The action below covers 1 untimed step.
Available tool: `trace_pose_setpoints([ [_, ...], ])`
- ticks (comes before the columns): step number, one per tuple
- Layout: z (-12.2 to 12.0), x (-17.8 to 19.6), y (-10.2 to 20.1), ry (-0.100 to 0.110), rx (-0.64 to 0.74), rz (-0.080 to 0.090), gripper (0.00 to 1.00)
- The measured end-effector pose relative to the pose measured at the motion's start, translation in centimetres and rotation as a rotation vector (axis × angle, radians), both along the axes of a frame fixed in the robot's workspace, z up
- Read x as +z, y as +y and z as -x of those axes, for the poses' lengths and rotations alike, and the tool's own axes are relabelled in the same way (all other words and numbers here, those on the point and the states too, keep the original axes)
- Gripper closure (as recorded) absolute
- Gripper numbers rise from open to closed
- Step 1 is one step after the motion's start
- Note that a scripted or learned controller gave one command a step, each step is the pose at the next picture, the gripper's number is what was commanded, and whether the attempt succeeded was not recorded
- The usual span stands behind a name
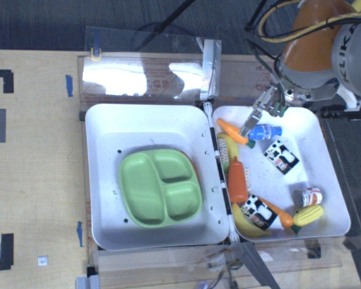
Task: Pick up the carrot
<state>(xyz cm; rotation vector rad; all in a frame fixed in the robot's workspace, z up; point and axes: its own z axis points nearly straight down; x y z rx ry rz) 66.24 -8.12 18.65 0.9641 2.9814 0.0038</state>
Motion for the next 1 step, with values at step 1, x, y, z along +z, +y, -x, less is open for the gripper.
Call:
trace_pose_setpoints([
  [1,0.01,0.0,-0.05,0.0,-0.001,0.0,0.0],
])
